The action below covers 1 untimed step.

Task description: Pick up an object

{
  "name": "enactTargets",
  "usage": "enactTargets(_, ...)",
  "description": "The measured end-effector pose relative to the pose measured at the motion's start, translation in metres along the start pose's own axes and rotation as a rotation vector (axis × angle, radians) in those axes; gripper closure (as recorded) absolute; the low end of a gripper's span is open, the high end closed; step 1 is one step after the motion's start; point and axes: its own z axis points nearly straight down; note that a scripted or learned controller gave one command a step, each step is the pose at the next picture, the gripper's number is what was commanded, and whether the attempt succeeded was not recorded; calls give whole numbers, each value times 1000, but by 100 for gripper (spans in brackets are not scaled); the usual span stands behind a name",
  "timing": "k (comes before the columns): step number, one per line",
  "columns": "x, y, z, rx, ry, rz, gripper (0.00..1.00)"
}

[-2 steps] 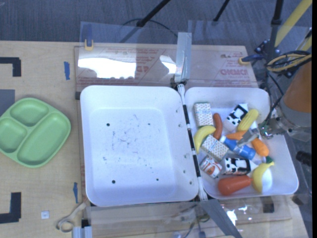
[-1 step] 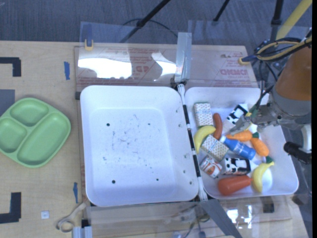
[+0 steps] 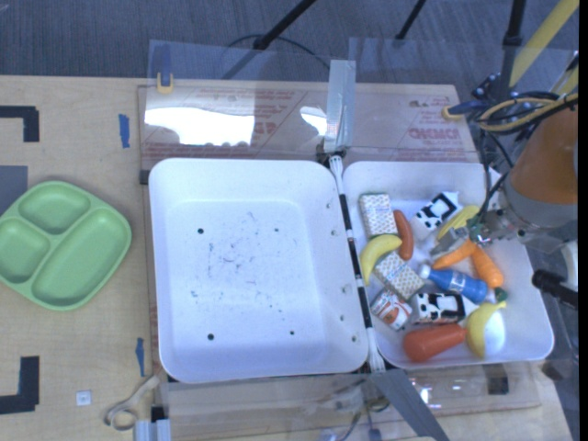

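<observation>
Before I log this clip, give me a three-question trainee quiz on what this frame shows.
1. True or false: the toys lie in the right bin.
2. Multiple choice: what sits on the bench left of both bins? A) a green divided plate B) a red bowl C) a metal pan
3. Fill in: the blue bottle lies just ____ the orange carrot in the view.

The pincer is over the right bin's toys, near the carrot.

Key: 1 true; 2 A; 3 below
</observation>
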Motion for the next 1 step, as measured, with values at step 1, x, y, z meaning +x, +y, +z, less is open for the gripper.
enactTargets(1,-3,2,-11,-6,-5,3,100)
